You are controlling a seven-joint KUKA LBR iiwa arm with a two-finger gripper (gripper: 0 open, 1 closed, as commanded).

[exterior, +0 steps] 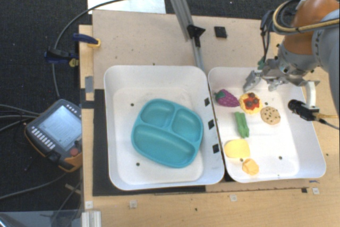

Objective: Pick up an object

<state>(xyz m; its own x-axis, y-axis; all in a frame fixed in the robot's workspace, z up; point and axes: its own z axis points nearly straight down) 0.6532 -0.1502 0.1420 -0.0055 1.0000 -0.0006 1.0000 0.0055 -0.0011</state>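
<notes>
The gripper (264,81) hangs over the far edge of the right bin (305,165), its two fingers (251,81) spread apart and gripping nothing. The nearest toys lie just toward the near side of the fingertips: a small pizza slice (250,102) sits almost directly below them, with a purple bunch of grapes (227,97) beside it toward the bin's left wall and a chocolate-chip cookie (270,115) on its other side. None of these touches the fingers. A green pickle-shaped piece (241,124) lies lengthwise near the bin's middle, and a yellow lemon-like piece (236,148) and a smaller orange-yellow lump (250,167) rest toward the near left corner.

The left bin (121,167) carries a teal divided plate (168,132) at its centre. Both bins sit side by side on a pale wooden bench (138,40), whose far left edge bears a blue clamp (82,40) with a yellow tip. A grey pole (178,0) slants across the far side of the bench down to the seam between the bins. Dark carpet surrounds the bench, with black cables trailing over it, and a handheld control pendant (56,133) lies off the bench's left edge. A black fitting (300,109) on the arm's wrist overhangs the right bin's right edge.
</notes>
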